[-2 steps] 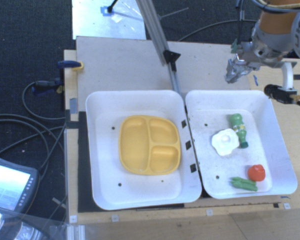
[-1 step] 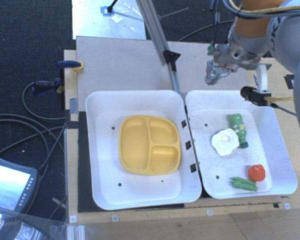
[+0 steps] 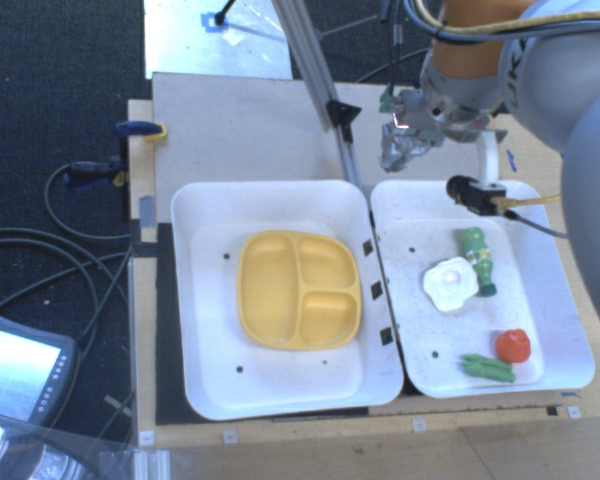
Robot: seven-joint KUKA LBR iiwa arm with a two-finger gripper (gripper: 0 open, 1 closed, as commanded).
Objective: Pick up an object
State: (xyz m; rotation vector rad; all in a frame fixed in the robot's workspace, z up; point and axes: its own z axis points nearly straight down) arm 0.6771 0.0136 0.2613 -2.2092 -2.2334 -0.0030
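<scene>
Fried egg, white bin, bench, dark carpet

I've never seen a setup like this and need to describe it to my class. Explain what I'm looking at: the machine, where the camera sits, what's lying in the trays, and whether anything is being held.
This is one picture, taken by a fixed camera above a workbench, looking down at a slant. The big grey and orange shape at the top right is a robot arm. Its metal end piece is the gripper, the part meant to pick things up. It hangs over the bench just behind the right bin, with nothing seen in it.

Two shallow white bins sit side by side. The left bin holds a yellow divided plate. The right bin holds toy food: a fried egg, a green bottle touching the egg, a red tomato and a green pea pod next to it.
</scene>
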